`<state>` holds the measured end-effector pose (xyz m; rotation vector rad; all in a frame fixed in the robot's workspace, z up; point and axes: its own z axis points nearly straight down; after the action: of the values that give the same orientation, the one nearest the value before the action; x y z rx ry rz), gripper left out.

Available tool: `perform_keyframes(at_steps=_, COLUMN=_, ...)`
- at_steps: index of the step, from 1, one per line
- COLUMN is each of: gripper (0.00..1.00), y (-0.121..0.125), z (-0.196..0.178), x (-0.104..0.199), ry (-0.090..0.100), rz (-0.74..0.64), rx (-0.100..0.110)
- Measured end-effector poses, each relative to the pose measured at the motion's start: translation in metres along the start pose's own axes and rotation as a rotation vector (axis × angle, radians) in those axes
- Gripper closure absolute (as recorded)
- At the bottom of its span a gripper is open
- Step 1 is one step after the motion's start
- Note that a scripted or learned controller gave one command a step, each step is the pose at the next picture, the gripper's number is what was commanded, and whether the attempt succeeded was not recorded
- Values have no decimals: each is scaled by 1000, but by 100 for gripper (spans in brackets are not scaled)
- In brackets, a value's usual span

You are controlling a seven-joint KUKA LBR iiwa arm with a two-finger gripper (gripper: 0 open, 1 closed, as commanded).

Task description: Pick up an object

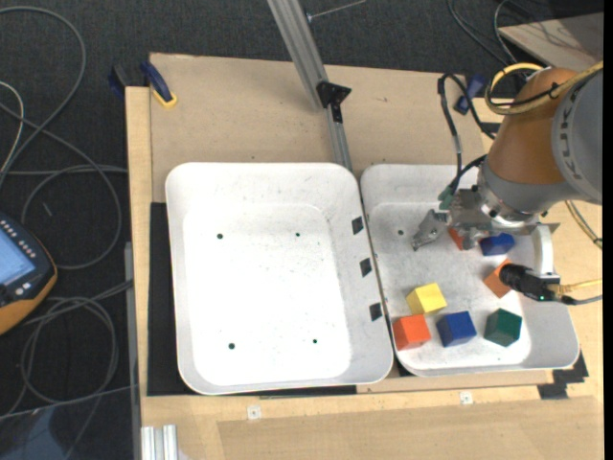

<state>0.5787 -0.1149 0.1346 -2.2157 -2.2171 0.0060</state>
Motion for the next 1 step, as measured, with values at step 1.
perform_keyframes(at_steps=1, gripper=100, y=2, z=-15, x=-1, ry=-1, rz=1, rx=-10)
